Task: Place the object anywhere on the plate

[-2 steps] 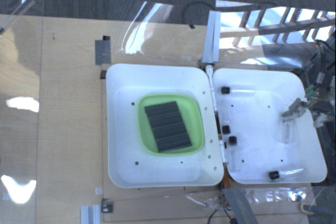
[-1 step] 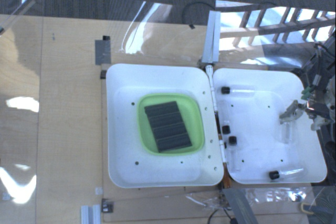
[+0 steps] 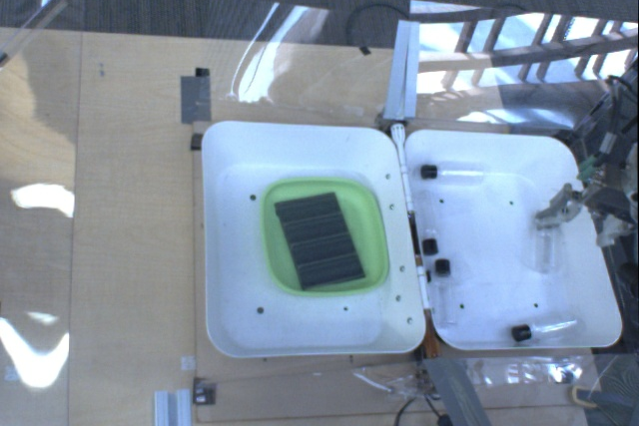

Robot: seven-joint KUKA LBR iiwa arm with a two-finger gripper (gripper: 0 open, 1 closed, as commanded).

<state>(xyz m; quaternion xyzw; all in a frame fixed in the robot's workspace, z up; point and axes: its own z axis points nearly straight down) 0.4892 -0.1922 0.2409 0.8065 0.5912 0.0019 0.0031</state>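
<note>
- Already, in the camera view, the dark ridged object (image 3: 319,240) is seen lying on the green plate (image 3: 376,232) in the left bin (image 3: 230,314).
- At three o'clock, the pincer (image 3: 559,207) is seen over the right bin (image 3: 479,314); its opening cannot be told, nothing visibly held.
- A renewed grasp could drag the object off.

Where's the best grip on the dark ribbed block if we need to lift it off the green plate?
Come from above and pinch the dark ribbed block across its shorter width, on the two long edges. It lies flat on the green plate, slightly rotated, so the gripper likely needs matching rotation.
</note>
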